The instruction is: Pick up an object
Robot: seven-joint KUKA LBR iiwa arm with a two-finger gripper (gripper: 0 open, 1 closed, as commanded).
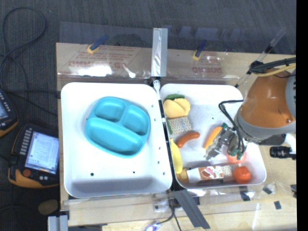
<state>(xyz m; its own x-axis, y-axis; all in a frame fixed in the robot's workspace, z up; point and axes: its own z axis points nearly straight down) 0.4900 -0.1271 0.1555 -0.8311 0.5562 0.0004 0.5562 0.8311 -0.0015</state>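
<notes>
camera view: metal end effector [222, 146], grip state unclear, beside slim orange carrot [212, 135]

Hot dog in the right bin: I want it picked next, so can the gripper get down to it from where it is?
Probably yes: the hot dog lies uncovered just beside the gripper, with the carrot close by.

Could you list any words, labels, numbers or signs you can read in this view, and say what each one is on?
None can be read.
Reddish print on the clear sheet behind the bins: too blurred to read.
Label on the boxed item at the right bin's front: too small to read.
Screen of the handheld pendant left of the bench: lit, but its text is illegible.
</notes>
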